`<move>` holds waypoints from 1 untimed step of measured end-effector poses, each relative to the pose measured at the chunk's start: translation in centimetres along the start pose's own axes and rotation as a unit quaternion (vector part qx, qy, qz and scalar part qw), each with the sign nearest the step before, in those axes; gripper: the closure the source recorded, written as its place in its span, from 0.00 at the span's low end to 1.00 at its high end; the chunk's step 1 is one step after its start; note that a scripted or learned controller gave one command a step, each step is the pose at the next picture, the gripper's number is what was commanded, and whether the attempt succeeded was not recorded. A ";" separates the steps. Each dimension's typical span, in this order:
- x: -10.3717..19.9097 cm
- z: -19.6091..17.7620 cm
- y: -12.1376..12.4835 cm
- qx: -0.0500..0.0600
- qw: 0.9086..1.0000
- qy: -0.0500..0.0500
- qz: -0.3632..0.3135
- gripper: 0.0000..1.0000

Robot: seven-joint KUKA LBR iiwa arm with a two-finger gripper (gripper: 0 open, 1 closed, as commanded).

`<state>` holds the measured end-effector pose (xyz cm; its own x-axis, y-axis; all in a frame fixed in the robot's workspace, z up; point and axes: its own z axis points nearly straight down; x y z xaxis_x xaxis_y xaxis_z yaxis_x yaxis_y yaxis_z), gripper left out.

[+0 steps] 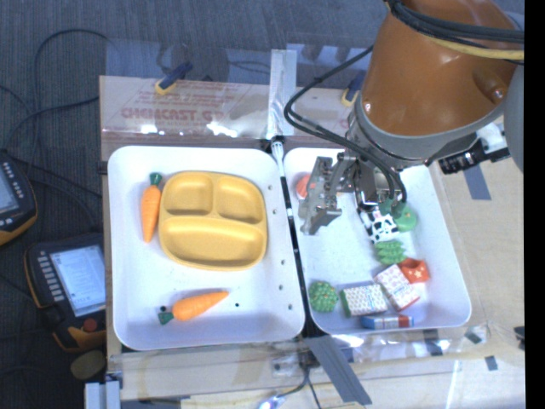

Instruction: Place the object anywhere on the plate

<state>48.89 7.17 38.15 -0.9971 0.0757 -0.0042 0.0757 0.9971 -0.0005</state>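
Two carrots [151, 211] | one yellow plate [211, 219] | gripper [322, 196] over right bin [443, 254], grip state unclear

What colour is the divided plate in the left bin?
Yellow; the plate shows plainly in the camera view.

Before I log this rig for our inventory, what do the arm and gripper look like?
The arm is a bulky rounded housing, orange on top with a grey ring beneath. Black cables loop over it and down its side. The gripper is bare grey metal, blocky, with two fingers.
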 end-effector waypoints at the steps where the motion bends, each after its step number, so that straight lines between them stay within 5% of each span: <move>1: 0.2 6.4 6.7 -0.001 0.995 0.001 -0.100 1.00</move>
<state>49.24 13.82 31.74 -0.9924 -0.1234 -0.0013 -0.1234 0.9924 0.0006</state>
